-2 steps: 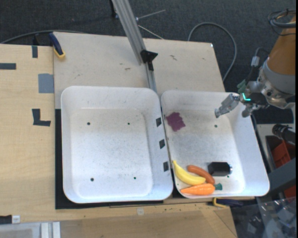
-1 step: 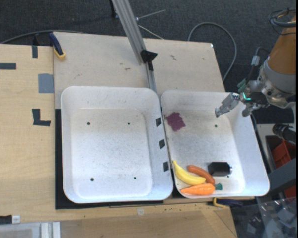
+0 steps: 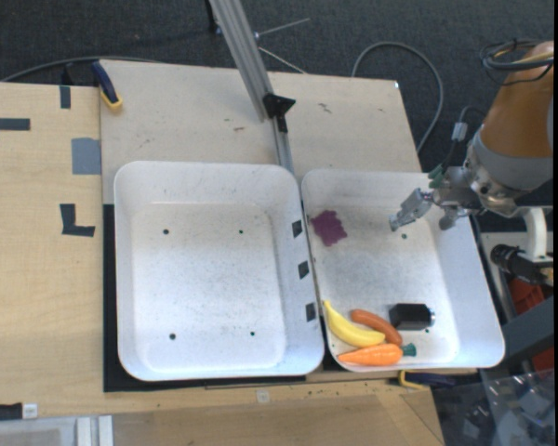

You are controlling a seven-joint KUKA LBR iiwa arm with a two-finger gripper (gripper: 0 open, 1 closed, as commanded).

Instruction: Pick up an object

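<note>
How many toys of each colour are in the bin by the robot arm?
Purple: 1, the small purple block
Yellow: 1, the yellow plastic banana
Orange: 2, the smaller orange carrot and the larger orange carrot
Black: 1, the black rectangular block
Total: 5

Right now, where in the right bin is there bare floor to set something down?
In the right bin, the middle is bare, between the purple piece and the black block. The near edge is crowded: banana, two carrots and the block. The gripper hangs over the far right part.
</note>
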